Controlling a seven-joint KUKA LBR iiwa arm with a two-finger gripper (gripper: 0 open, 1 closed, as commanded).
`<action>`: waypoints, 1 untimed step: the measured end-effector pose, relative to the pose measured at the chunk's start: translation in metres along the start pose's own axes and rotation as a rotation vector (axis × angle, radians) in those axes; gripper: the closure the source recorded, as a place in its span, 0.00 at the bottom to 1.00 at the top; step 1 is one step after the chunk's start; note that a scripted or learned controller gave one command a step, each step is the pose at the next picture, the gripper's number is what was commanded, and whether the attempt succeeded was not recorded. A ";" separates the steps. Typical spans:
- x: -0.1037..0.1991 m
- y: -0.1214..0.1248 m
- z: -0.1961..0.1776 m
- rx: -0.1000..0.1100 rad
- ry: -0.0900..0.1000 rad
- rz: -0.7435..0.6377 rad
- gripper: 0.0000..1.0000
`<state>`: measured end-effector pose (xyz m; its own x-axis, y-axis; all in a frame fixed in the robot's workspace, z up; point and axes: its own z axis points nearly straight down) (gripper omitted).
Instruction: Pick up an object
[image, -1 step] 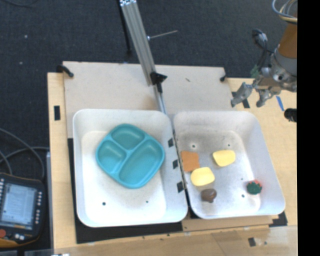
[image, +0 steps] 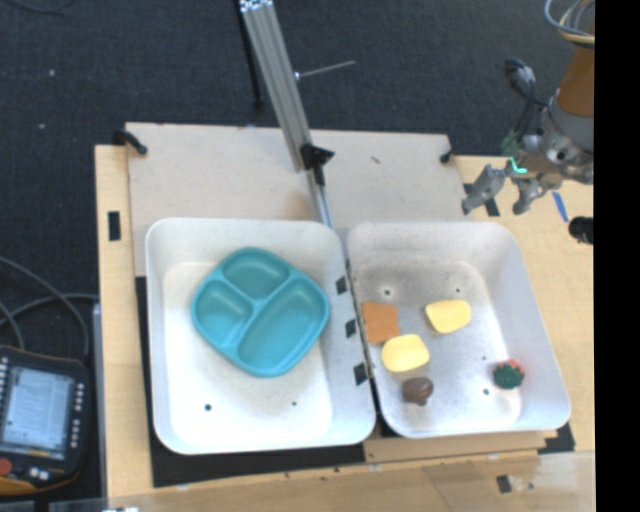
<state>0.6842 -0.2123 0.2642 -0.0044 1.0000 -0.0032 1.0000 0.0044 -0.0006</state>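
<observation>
The pincer (image: 505, 196) hovers open and holds nothing, above the right bin's (image: 530, 290) far rim, well apart from the yellow pieces (image: 448, 316).

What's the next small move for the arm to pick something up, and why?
Probably swing the gripper in over the right bin toward the nearest yellow piece. It hangs outside the bin's far corner with nothing between its open fingers.
</observation>
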 end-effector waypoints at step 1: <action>0.006 -0.005 0.058 0.004 0.002 -0.001 0.00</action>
<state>0.6793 -0.2060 0.2059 -0.0049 1.0000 -0.0013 1.0000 0.0049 -0.0043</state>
